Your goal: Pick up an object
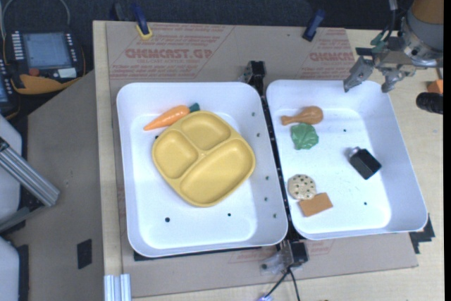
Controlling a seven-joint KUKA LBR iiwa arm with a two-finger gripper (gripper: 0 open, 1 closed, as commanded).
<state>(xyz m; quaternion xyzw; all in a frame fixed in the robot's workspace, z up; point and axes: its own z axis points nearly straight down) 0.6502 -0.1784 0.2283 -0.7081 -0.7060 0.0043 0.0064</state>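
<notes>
My gripper (369,79) hangs above the far right corner of the right bin (405,173), open, with nothing between its two fingers. Below it in that bin lie a tan drumstick (304,115), a green broccoli piece (304,137), a black block (363,163), a round cookie (301,186) and an orange-brown cracker (315,205). The drumstick is the nearest of them, down and to the left of the fingertips. In the left bin (134,151) an orange carrot (166,117) lies against the far edge of a yellow divided plate (203,157).
A black clamp (254,70) sits between the bins at their far edge. Blue clips (143,21) hold the cardboard sheet at the back. A pendant with a screen (46,53) lies off the bench at far left.
</notes>
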